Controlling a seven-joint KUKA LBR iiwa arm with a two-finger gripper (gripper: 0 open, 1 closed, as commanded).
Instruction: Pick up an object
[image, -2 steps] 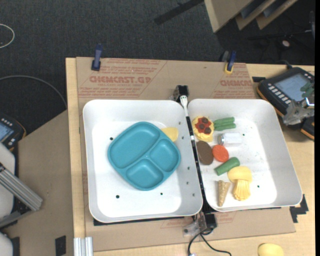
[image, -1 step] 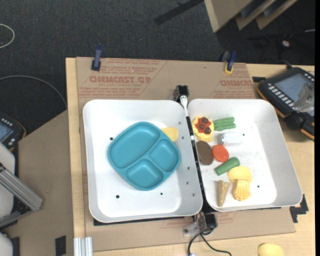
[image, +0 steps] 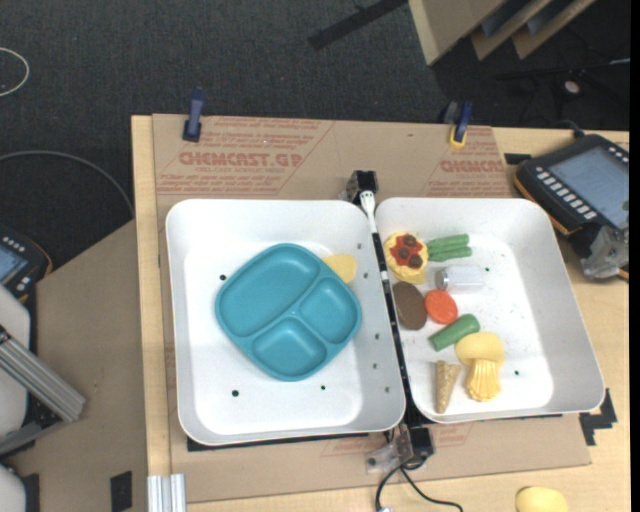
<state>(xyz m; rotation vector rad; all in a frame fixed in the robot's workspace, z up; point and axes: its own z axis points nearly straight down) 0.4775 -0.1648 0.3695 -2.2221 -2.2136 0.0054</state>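
A yellow object (image: 541, 499) is cut off by the bottom edge.

**Robot hardware in frame: the control pendant**

At the right edge of the frame, upper part, lies the pendant (image: 585, 185). It is a flat slab with a black casing and rounded corners. Its screen is pale grey-blue, and a row of small light buttons runs down the screen's left side. A thin orange strip shows along the casing's lower edge.

Left bin (image: 190, 300) holds a blue divided tray (image: 288, 311); right bin (image: 560, 300) holds toy foods (clustered along its left side) (image: 445, 310).
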